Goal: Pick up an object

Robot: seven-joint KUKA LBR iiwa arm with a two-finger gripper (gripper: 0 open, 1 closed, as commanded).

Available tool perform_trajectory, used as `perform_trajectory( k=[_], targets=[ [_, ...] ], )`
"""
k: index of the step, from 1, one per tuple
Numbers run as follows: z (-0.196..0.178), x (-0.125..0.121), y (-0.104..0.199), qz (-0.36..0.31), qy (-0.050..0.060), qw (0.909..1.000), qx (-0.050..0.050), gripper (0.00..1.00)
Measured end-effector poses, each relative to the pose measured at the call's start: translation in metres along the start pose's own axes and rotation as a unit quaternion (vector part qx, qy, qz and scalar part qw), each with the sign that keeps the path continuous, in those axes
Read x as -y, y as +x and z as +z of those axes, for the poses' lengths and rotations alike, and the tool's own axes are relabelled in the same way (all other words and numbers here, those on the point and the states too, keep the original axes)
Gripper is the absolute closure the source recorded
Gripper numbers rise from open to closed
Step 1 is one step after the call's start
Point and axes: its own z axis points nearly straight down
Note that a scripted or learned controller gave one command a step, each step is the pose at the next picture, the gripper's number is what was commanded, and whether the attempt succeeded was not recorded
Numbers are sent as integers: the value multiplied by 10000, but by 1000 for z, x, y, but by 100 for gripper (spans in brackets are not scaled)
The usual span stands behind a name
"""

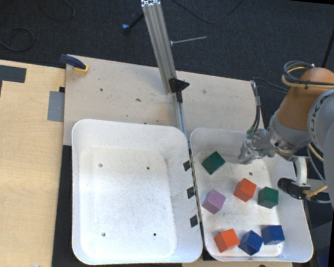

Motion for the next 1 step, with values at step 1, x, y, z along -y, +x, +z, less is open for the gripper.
perform_trajectory(
  k=[1],
  targets=[
    [-46, -8, -2, 9, -35, 10000, 5, 100]
  ],
)
